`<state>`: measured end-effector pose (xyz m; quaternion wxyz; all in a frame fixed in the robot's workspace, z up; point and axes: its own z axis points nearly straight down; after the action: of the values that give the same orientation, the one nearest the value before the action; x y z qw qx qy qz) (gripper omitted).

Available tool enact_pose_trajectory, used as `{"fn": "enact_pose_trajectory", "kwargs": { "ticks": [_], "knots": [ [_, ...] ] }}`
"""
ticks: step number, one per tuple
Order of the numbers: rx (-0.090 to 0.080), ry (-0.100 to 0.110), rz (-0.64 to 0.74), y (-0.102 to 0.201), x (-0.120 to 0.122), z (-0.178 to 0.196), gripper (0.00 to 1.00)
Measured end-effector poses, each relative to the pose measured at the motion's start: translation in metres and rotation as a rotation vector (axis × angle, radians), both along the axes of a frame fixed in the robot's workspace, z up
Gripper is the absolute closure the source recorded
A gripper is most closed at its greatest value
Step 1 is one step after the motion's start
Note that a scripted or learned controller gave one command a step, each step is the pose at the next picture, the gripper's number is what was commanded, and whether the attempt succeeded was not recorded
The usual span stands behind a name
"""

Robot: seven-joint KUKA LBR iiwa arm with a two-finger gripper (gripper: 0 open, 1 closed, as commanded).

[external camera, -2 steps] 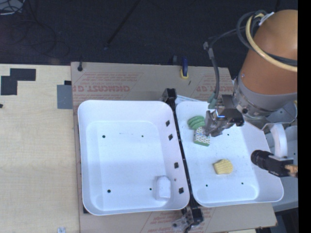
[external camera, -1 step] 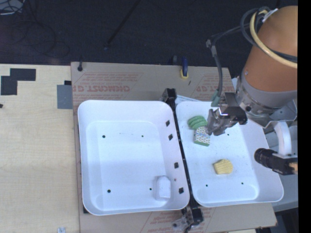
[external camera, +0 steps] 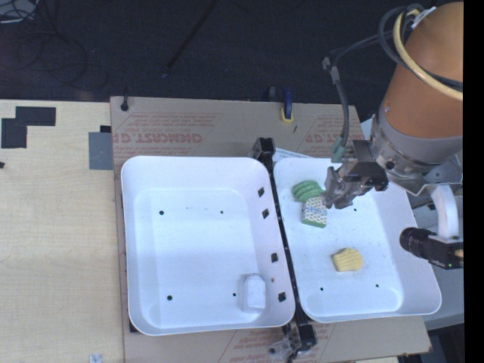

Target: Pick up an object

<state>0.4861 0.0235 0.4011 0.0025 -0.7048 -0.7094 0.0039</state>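
Dark floor with loose cables fills the background above a pale wooden bench [external camera: 53, 240], on which a brown cardboard sheet [external camera: 197, 131] bears two shallow white bins side by side. Black clips [external camera: 274, 233] run down the seam where the two bins meet, and that seam serves as the landmark below.

Left of the seam, the left bin [external camera: 151, 180] holds one white rounded object [external camera: 252, 292], lying near the bin's front edge and close to the seam. Small dark holes dot the floor of this bin.

Right of the seam, the right bin [external camera: 408, 290] holds three things. A green ribbed object [external camera: 305, 190] lies just beside the seam toward the bin's rear. Touching it on the front side is a small patterned block [external camera: 314, 214], whitish with green markings. Farther from the seam and nearer the front lies a yellow ribbed object [external camera: 347, 260], well apart from the other two.

From the right, the grey arm with its orange band [external camera: 431, 59] reaches over the right bin. Its gripper [external camera: 335, 197] hangs right over the patterned block, beside the green object. Whether the gripper's tips are spread or closed cannot be told from this slant, nor whether they touch the block.
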Motion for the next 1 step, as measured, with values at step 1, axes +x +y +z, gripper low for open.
{"fn": "enact_pose_trajectory", "kwargs": {
  "ticks": [1],
  "knots": [
    [0.000,0.003,0.006,0.0006,0.0002,0.0092,1.00]
  ]
}}
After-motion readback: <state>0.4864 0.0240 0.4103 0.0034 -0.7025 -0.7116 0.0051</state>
